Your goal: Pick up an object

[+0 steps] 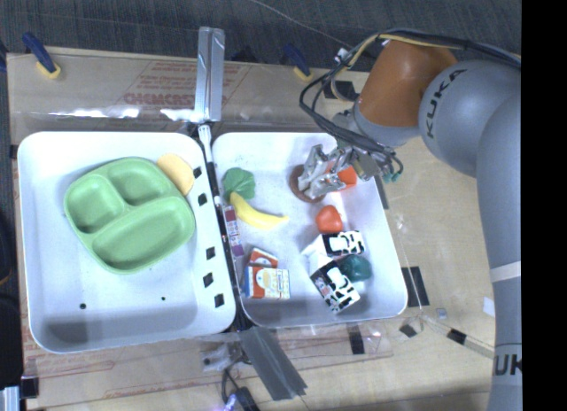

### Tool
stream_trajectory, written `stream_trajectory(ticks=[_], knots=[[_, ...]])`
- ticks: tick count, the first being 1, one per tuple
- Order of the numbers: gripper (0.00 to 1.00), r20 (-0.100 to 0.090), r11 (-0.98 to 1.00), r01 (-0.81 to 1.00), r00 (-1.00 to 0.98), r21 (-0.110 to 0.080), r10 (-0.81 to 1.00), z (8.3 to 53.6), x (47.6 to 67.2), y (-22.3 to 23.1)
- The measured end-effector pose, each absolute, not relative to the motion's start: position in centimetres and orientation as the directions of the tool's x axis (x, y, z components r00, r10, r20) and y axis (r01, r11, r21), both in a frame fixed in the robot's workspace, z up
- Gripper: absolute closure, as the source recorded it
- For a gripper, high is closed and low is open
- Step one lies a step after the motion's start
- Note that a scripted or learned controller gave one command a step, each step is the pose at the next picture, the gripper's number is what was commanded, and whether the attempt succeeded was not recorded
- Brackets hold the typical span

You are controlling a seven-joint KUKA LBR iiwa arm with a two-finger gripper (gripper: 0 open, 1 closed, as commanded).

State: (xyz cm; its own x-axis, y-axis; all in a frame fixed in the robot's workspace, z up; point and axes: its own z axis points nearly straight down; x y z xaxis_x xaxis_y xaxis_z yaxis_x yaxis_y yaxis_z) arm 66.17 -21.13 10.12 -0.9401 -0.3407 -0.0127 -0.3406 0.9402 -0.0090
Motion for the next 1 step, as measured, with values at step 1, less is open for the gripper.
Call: stream_trajectory(ticks=[1], knots=[[1.00,-0.015,0.966,-0.260,-0.966,-0.008,-0.260,22.03,66.09,-17.24]])
